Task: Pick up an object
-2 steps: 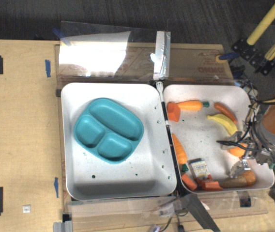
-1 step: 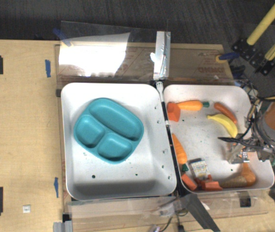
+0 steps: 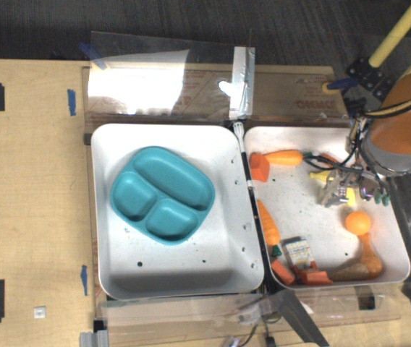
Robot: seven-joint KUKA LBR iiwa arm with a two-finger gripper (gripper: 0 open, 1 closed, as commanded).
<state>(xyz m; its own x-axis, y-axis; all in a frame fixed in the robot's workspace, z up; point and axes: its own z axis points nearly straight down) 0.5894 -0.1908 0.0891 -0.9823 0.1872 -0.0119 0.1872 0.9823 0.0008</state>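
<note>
In the right-hand bin point(image 3: 401, 262), near its upper right part, my gripper point(image 3: 338, 192) hangs low over the white floor, with my orange-banded wrist above it at the frame's right side. Cables loop around the tool, and from this slanted overhead view I cannot tell how the tool is set or whether anything is caught in it.

Just below and to the right of my gripper lies a small orange ball point(image 3: 358, 223), near but apart from the tool. Below that, a brown sausage-shaped piece point(image 3: 362, 264) curves along the bin's lower right corner. To my gripper's left, along the bin's upper edge, an orange carrot point(image 3: 284, 157) lies sideways, with a short orange-red cup point(image 3: 259, 167) just beside its left end. A small yellow piece point(image 3: 320, 175) sits close to the tool on its left. Down the bin's left wall runs a long orange piece point(image 3: 268, 225), and near the bottom a small printed packet point(image 3: 297, 250) rests beside red pieces point(image 3: 308, 275).

In the left bin point(image 3: 119, 266), well apart from my gripper, a teal divided plate point(image 3: 162, 194) with three compartments lies flat near the middle. Both bins stand side by side on the light wooden bench point(image 3: 32, 194), with a clear plastic sheet point(image 3: 162, 78) behind them.
</note>
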